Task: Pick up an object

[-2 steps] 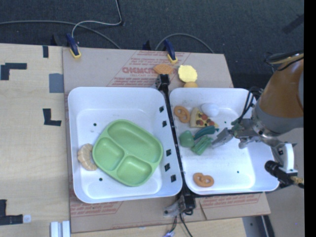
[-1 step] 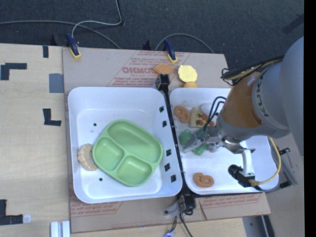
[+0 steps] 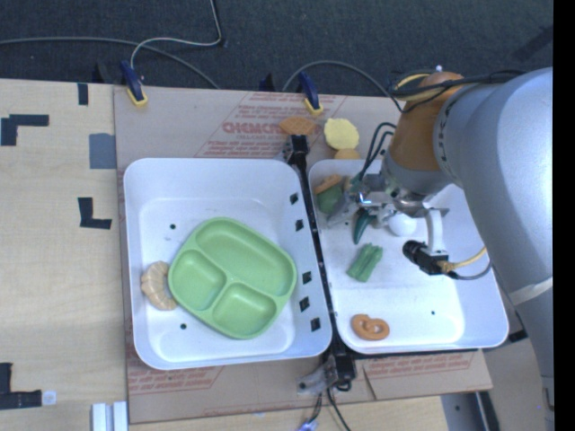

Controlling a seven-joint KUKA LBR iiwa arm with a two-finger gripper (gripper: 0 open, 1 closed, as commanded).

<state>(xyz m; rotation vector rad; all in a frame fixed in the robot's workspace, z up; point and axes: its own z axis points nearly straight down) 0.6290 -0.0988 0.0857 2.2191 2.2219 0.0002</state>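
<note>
Bins sit side by side on the bench [image 3: 54, 268], both shallow and white, seen from above at a slant. The left bin [image 3: 153, 182] holds a green divided plate [image 3: 232, 277], lying tilted across its floor, and a tan ridged piece [image 3: 158, 285] touches the plate's left edge, against the bin wall.

The right bin [image 3: 449, 321] carries several small things. A green ridged block [image 3: 366, 263] lies near its middle. An orange pretzel-shaped piece [image 3: 369, 328] rests near the front wall, well apart from the block. At the far left corner lies a green and orange item [image 3: 328, 192], too small to identify.

The grey arm [image 3: 512, 169] reaches in from the right, its orange band [image 3: 418, 137] above the wrist. The jaws [image 3: 368, 206] hang low over the far part of the right bin, between the corner item and the green ridged block; a dark green shape shows just under them, but whether the jaws are open, closed or gripping it cannot be told. A small white object [image 3: 402, 225] lies just beside them.

Behind the bins, on the cardboard sheet [image 3: 225, 133], sit a yellow piece [image 3: 341, 135] and an orange-brown piece [image 3: 299, 126].
</note>
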